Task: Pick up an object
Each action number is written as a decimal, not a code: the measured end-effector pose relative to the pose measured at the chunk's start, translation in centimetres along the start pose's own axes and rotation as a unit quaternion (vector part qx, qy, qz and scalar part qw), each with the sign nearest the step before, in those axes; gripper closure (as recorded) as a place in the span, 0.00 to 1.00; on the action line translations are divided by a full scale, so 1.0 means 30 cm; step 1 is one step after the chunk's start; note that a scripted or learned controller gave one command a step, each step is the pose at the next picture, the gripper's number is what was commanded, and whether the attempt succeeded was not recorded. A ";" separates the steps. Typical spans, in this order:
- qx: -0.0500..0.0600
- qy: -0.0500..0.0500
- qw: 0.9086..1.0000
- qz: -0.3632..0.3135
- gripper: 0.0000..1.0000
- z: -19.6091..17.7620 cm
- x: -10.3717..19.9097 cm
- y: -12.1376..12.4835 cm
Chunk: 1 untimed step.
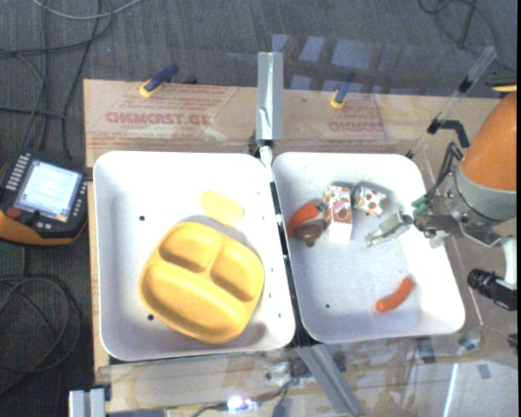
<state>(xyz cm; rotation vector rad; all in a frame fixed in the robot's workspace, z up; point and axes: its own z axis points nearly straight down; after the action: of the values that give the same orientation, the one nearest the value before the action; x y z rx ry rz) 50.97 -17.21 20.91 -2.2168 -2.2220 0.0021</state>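
**benchrat:** Several candidates in the right bin (pixel 434 315), so we get to pick. The gripper (pixel 384 230) sits low over that bin with its fingers a little apart and nothing between them, as far as we can tell, since the tips are small and a bit blurry. Just beyond the tips, away from the arm, there's a small carton (pixel 338 208) and a speckled packet (pixel 370 201) beside it. Further the same way are an orange carrot-looking piece (pixel 300 215) and a brown lump (pixel 310 229), touching each other.

**kuka_kid:** We'd skip that cluster. Stuff that's touching tends to get shoved instead of grabbed. The orange sausage-shaped thing (pixel 394 294) lies on its own, off to the gripper's side toward the near rim, well apart from everything.

**benchrat:** Agreed. We'd open wider, line the fingers across its short axis, come straight down over the middle, then close and lift slowly. It looks round and slick, so an off-centre pinch could squirt it out.

**kuka_kid:** And the yellow tray (pixel 202 279) in the left bin (pixel 113 233) is too wide for us.
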 end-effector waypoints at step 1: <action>-0.005 -0.001 1.000 0.009 0.00 0.403 -0.044 0.107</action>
<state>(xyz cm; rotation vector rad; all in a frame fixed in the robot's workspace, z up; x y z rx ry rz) 54.15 -18.50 8.82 -2.2419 -2.2089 -0.0078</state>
